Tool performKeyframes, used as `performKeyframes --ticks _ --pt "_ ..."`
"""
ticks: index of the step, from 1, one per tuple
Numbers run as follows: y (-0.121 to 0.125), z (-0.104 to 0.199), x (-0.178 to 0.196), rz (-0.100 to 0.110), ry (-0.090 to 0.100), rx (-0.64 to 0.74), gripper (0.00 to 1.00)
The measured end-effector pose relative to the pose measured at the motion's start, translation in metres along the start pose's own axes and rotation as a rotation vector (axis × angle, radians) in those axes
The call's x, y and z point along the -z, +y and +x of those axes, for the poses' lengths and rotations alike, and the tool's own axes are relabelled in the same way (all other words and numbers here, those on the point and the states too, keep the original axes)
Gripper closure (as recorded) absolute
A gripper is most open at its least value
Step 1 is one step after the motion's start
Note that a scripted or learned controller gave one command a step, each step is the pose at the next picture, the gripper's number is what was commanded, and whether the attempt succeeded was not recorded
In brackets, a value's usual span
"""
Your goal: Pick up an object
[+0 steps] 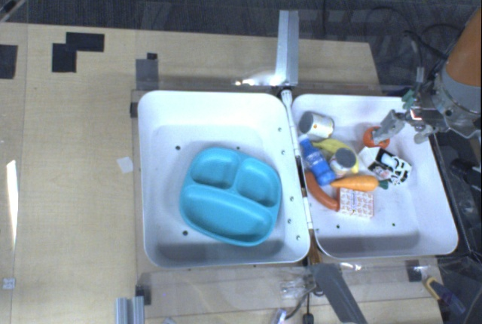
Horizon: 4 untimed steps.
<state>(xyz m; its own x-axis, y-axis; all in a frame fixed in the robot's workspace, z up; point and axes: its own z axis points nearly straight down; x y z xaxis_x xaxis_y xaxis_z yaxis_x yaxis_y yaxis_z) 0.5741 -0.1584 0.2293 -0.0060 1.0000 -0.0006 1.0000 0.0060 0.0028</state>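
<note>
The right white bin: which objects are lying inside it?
The right bin holds a small can, blue bottle, banana, carrot, sausage, patterned packet and cow-patterned toy. The gripper partly covers an orange object; whatever lies beneath the pile is hidden.

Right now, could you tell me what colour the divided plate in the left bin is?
The divided plate is light blue, seen clearly in the camera view.

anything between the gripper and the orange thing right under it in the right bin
Nothing visible does. The gripper hangs at the right bin's upper right, just beside the small orange object. The black-and-white toy lies lower down, off that path.
</note>
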Motion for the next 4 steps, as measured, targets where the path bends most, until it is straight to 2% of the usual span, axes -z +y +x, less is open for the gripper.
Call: performKeyframes --ticks 1,2,3,4 --pt "0.038 -0.005 -0.020 -0.004 -0.002 0.161 0.00" --pt "0.011 0.005 -0.136 -0.004 -0.002 0.466 0.00" --pt "0.013 0.006 -0.125 -0.010 -0.004 0.467 1.00" --pt "0.024 0.012 -0.138 -0.005 -0.002 0.462 1.00"
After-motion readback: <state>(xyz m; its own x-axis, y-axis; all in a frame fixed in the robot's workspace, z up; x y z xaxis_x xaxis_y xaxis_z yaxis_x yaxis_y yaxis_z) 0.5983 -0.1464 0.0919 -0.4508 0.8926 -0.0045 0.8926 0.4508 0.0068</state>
